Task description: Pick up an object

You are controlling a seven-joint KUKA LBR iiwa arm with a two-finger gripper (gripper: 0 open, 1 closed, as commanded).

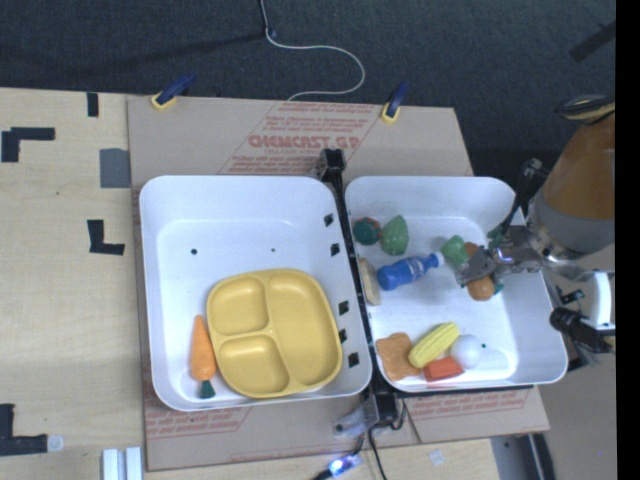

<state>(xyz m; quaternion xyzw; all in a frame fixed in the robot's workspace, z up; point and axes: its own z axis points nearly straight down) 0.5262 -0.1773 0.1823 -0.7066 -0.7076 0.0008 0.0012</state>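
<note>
Currently the end effector (478,270) is seen low at the right side of the right bin (500,193), reached in from the right edge under the orange-banded wrist. A small orange-brown object (484,288) lies directly at its tips, touching or just below them; a green piece (456,249) sits just up-left. Whether the fingers are apart or closed cannot be told, and no object is clearly shown between them, so a hold is not claimed.

Key relation: the nearest candidate is judged to be the orange-brown object, right under the tips, roundish, no clear long axis. The blue bottle (405,270) lies further left, long axis roughly left-right, cap end toward the end effector. The corn cob (434,344) is set down-left, lying diagonally.

Likely call: a short descent onto the orange-brown object; the green piece risks being nudged.
</note>
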